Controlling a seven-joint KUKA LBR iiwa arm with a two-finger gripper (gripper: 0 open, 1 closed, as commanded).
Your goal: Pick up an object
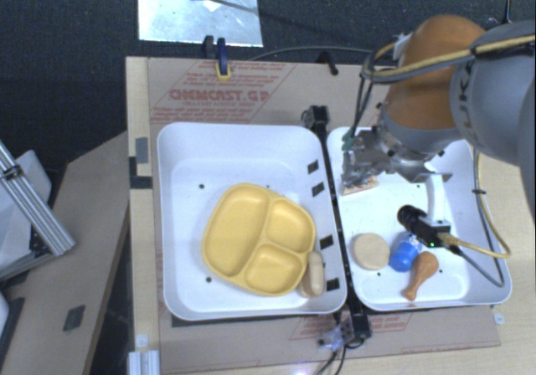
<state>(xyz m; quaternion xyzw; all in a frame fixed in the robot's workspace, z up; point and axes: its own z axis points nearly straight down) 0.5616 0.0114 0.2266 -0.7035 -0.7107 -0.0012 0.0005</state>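
**Two bins, arm low over the right one**

Left bin (pixel 180 197): holds a yellow divided plate (pixel 258 238) w/ three compartments, lying flat, roughly mid-bin and tilted toward the near-right corner. A small pale bread roll (pixel 314 274) sits just beside the plate's near-right edge, touching or nearly so, close to the bin's right wall.

Right bin (pixel 469 281): near edge has a round tan cookie (pixel 370 251), a blue object (pixel 404 254) just right of it, and a brown drumstick-shaped piece (pixel 419 274) next to the blue one, thin end toward the front. A black cylinder part w/ green light (pixel 419 225) hangs just above the blue object.

Gripper (pixel 360 171) is down at the far-left corner of the right bin, over a small flat tan-and-white item (pixel 360 187) by the bin wall. Fingers too blurred & dark: can't tell if apart or together, or if anything's clamped. Grey arm (pixel 494 89) w/ orange band (pixel 435 72) comes in from the right.
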